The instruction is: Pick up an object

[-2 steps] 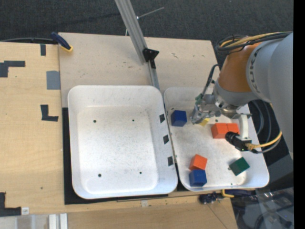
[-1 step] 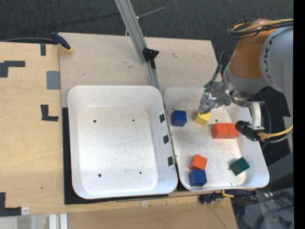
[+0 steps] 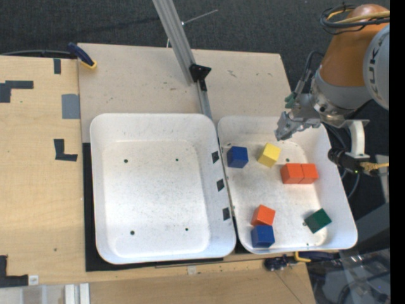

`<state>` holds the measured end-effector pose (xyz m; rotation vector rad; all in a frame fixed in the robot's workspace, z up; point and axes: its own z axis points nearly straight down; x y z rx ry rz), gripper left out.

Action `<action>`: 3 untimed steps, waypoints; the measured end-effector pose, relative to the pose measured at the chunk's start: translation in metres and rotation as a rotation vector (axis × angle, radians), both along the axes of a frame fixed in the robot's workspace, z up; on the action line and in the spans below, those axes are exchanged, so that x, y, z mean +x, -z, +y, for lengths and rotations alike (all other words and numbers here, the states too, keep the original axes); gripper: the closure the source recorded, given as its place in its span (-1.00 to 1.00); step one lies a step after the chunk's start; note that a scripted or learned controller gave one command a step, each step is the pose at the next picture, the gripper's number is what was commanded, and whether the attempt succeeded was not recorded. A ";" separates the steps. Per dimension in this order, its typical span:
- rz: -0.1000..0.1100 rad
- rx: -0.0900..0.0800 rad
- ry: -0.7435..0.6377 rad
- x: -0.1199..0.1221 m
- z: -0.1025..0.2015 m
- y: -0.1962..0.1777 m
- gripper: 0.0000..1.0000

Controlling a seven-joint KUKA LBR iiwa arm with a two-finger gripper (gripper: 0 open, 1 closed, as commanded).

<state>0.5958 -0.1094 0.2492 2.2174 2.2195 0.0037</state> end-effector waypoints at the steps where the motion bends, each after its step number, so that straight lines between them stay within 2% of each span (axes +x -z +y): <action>1: 0.000 0.000 -0.001 0.001 0.000 -0.048 1.00; 3: 0.009 0.002 -0.004 -0.029 0.084 -0.008 1.00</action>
